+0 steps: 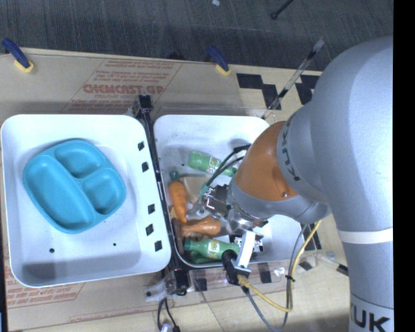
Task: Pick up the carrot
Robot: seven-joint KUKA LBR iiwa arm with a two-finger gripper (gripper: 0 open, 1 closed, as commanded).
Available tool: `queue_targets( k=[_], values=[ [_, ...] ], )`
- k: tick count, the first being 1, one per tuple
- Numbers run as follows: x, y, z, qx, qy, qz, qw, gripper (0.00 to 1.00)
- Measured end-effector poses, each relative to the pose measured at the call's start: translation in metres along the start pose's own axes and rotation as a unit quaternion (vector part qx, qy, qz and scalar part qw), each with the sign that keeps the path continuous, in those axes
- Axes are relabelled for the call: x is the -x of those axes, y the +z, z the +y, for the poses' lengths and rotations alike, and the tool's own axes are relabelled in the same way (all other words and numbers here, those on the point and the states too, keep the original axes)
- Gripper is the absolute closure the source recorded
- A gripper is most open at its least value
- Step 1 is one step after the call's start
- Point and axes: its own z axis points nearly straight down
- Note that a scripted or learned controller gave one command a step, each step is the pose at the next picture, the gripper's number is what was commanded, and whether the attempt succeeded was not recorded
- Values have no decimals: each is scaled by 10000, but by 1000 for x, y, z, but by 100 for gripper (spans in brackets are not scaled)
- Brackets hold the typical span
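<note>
The carrot [177,199], orange and elongated, lies in the right bin [194,126] close to its left wall, pointing roughly toward the far side. My gripper [216,203] hangs low over the middle of that bin, just right of the carrot, under the orange wrist band [263,171]. The arm's body hides much of the bin's right half.
A second orange-brown piece [206,226] lies crosswise below the carrot. A green bottle [209,248] rests at the bin's near edge, another green bottle [205,162] farther back. The left bin [14,206] holds a blue divided tray [72,184]. Cables trail by the near right corner.
</note>
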Motion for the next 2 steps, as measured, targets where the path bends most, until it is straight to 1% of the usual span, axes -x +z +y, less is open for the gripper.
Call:
queue_targets(
  k=[1, 2],
  values=[
    [0, -10, 1, -10, -42, 0, 10000, 100],
    [-91, -100, -43, -35, -236, 26, 9997, 100]
  ],
)
